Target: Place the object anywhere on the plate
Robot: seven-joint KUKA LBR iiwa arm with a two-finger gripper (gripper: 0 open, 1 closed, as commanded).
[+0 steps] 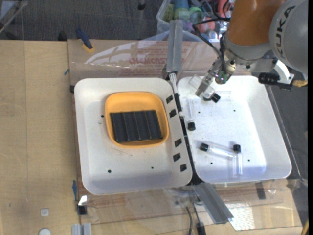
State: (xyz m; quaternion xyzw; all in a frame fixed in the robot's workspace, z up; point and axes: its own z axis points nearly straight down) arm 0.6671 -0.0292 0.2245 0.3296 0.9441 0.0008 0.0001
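gripper (pixel 209 89): can't tell if anything is held | clear tubes (pixel 222 152): low in right bin (pixel 274 131), below gripper, long way sideways | plate (pixel 136 117): left bin (pixel 93 151)

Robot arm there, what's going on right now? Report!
Hand over right bin's far left corner. Clear tubes lying near that bin's front. Orange plate in left bin, dark slab on it.

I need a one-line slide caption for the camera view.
Gripper over right bin, clear tubes below; yellow plate in left bin.
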